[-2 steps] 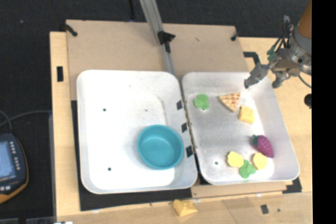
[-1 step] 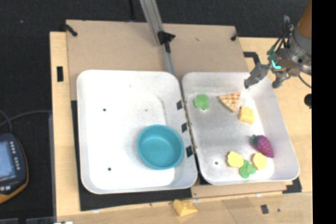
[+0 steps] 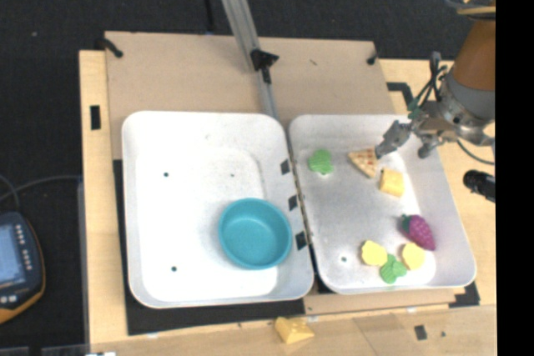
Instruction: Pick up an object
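Jaws of the grey two-finger gripper (image 3: 406, 140) spread wide, pinching nothing, low over the right shallow white bin (image 3: 334, 129); small tan plastic wedge (image 3: 364, 161) just to the camera's left, long side slanting toward the pale yellow block (image 3: 392, 183).

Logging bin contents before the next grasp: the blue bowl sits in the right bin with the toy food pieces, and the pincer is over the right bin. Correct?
Not quite. The camera view shows the blue bowl in the left bin, alone. The toy food pieces lie in the right bin, and the pincer is over the right bin, as you said.
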`<state>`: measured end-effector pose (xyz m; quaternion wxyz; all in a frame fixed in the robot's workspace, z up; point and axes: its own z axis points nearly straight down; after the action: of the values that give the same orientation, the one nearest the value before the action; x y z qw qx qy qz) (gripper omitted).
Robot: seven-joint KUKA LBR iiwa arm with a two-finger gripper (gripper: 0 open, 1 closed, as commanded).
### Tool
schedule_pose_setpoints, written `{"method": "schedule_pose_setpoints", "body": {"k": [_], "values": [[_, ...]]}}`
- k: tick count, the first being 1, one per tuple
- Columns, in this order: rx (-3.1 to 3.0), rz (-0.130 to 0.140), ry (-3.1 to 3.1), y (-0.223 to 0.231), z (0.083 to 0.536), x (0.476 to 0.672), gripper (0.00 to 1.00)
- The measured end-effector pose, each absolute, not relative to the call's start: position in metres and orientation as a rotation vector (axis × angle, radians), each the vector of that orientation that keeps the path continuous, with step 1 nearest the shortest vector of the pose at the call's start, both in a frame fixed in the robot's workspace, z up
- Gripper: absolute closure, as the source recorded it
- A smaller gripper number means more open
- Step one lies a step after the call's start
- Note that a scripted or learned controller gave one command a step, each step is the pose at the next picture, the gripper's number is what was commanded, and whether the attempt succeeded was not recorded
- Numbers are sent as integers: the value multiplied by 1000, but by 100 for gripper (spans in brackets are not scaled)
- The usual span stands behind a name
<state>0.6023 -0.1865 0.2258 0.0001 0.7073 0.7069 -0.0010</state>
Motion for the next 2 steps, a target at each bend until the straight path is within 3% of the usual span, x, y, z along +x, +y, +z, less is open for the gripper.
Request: {"method": "schedule_pose_setpoints", "body": {"k": [2], "values": [[2220,-5,2224,-186,138,617,0]]}}
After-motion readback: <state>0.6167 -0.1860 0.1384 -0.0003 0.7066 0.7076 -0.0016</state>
